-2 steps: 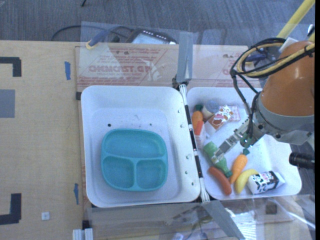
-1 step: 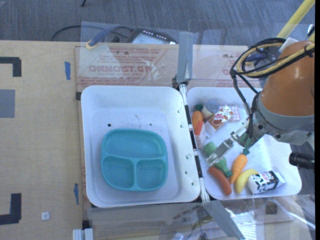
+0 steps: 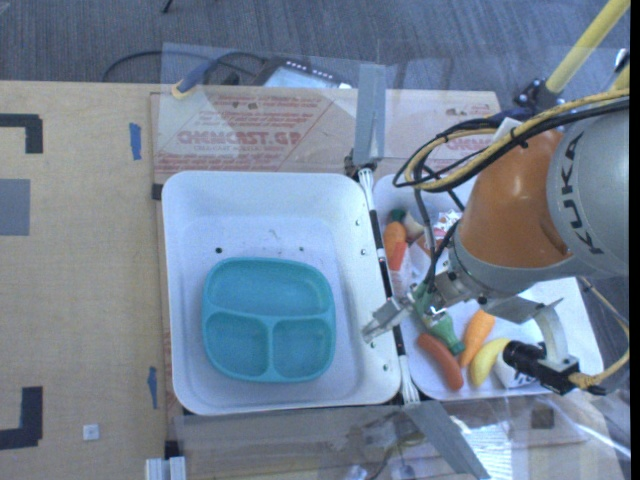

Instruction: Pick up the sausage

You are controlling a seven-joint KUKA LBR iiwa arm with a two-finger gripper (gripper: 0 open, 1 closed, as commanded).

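**Arm over the right bin, sausage near its front edge**

Orange and grey, the arm (image 3: 540, 203) reaches in from the right and covers much of the right bin (image 3: 585, 313). Its end effector (image 3: 400, 313) sits low over the divide between the two bins, a metal finger (image 3: 382, 320) jutting out over the rim of the left bin (image 3: 260, 193). Whether it is released or clenched cannot be told from this angle, and nothing is seen between the fingers.

The sausage (image 3: 441, 359), reddish-brown and lying at a slant, rests on the floor of the right bin near its front edge, just below the end effector. A small carrot (image 3: 478, 327) and a yellow banana (image 3: 484, 360) lie just beside it to the right. Another orange carrot (image 3: 396, 243) lies further back along the bin's left wall.

In the left bin sits a teal divided plate (image 3: 268, 318) with three compartments. Both bins stand on the wooden counter (image 3: 80, 268).
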